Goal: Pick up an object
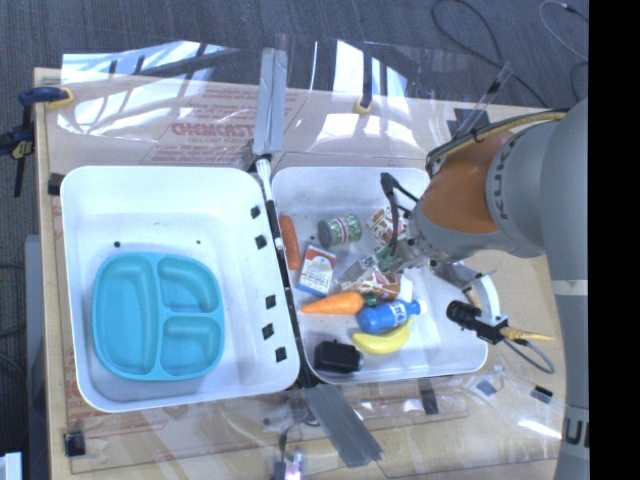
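Right bin (pixel 440 363): carrot (pixel 333 305), blue bottle (pixel 386 316), banana (pixel 381 342), black block (pixel 337 357), can (pixel 340 231), sausage (pixel 289 242), cartons. Left bin (pixel 150 193): blue tray (pixel 157 315). Gripper (pixel 395 258): low over the right bin's clutter, beside the cartons; finger state cannot be told.

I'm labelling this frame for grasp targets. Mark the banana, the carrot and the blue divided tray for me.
banana (pixel 380 342): camera view, middle of its curved yellow body.
carrot (pixel 335 305): camera view, middle of its orange length.
blue divided tray (pixel 108 313): camera view, its left rim.
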Robot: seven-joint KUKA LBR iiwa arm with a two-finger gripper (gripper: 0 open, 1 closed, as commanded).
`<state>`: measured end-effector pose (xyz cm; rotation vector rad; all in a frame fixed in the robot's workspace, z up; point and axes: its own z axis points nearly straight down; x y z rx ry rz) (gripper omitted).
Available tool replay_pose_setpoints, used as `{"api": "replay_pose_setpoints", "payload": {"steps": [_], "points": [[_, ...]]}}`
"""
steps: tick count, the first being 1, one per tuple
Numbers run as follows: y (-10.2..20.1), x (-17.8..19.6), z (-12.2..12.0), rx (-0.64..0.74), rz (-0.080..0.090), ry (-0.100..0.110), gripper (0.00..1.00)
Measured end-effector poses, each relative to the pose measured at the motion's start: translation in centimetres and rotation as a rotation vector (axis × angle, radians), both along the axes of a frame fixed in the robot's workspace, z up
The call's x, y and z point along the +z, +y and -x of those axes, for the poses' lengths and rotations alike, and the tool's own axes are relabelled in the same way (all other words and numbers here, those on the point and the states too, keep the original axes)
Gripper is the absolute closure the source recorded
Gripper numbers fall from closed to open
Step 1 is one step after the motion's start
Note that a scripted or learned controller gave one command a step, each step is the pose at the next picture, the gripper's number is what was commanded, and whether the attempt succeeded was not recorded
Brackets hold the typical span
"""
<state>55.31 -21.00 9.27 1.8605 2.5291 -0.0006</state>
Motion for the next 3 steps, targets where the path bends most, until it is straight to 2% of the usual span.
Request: {"api": "replay_pose_setpoints", "payload": {"steps": [1, 2, 3], "points": [[2.4, 6.8, -3.2, 0.148, -0.001, 0.003, 0.0], [0.1, 10.9, -6.4, 0.082, 0.0, 0.003, 0.0], [2.6, 0.2, -3.5, 0.212, -0.002, 0.0, 0.0]]}}
